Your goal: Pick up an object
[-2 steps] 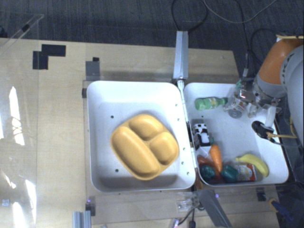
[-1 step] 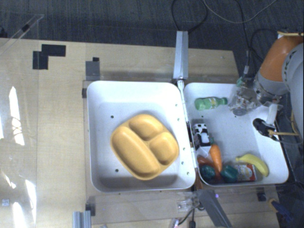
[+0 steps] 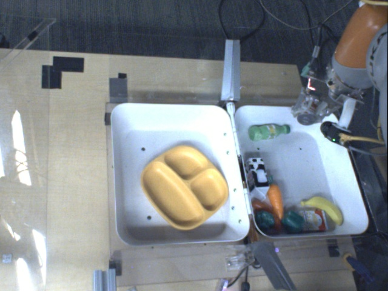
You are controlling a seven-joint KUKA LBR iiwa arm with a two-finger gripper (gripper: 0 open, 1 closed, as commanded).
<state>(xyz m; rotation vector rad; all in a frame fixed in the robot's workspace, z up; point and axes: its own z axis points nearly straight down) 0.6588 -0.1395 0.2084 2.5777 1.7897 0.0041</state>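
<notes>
The hand hangs over the back rim of the right bin, just above and to the right of the green bottle. Whether it is wide or narrow cannot be told from this slant, and nothing is seen held in it.

Taking the green bottle as the landmark: it lies on its side near the bin's back wall, alone, with bare white floor in front of it. Well in front of it, along the divider, sits a small black-and-white toy, and further forward still the carrot, a teal item and the banana crowd the front corner. The left bin holds a yellow bread-like mould.

The bottle is probably the nearest target, but it is round and lying down, so a descent slightly off its axis could roll it away or push it against the wall. Coming down so close to the rim, the hand could also strike the bin's edge. Going for the front cluster risks pinching two things at once or closing on none.
</notes>
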